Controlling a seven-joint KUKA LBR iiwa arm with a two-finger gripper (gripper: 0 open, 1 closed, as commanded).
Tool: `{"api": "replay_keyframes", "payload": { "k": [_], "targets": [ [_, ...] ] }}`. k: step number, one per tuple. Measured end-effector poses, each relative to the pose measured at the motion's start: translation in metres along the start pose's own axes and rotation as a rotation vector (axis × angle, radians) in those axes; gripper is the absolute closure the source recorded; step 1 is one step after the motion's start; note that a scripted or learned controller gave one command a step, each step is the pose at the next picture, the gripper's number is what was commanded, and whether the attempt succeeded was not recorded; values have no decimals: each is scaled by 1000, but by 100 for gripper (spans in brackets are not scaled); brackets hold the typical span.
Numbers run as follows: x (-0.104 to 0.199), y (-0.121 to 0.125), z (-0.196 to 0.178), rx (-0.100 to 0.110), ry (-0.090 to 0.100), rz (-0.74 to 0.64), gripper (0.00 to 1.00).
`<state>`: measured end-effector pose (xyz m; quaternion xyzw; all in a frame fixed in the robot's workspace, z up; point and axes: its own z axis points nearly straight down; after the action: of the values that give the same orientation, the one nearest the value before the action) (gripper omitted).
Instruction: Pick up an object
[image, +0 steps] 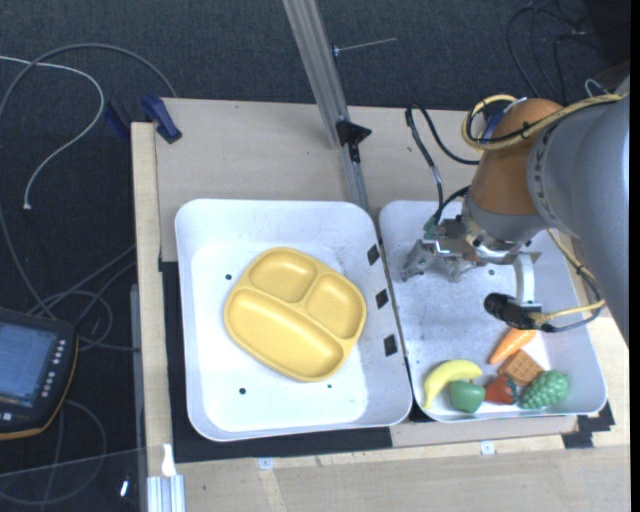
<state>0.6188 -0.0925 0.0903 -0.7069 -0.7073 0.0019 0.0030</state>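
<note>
Several toy foods lie in the front right corner of the right bin (440, 320): a yellow banana (449, 377), a green apple (465, 397), a small red piece (497, 391), an orange carrot (512, 345), an orange waffle-like block (521, 368) and a bunch of green grapes (545, 389). My gripper (435, 264) hangs over the far left part of that bin, well behind the foods. It is open, and nothing is between its fingers.
A yellow divided plate (295, 313) lies in the left bin (200, 300). A metal pole (325, 80) rises between the bins at the back. A black cable end (510, 308) hangs from the arm near the carrot. The arm's grey body (590, 170) covers the right bin's far right.
</note>
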Motion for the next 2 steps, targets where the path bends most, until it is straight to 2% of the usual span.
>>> {"api": "replay_keyframes", "payload": {
  "k": [1, 2],
  "targets": [
    [0, 2, -14, -6, 0, -1, 100],
    [2, 4, -58, -13, -2, -1, 100]
  ]
}}
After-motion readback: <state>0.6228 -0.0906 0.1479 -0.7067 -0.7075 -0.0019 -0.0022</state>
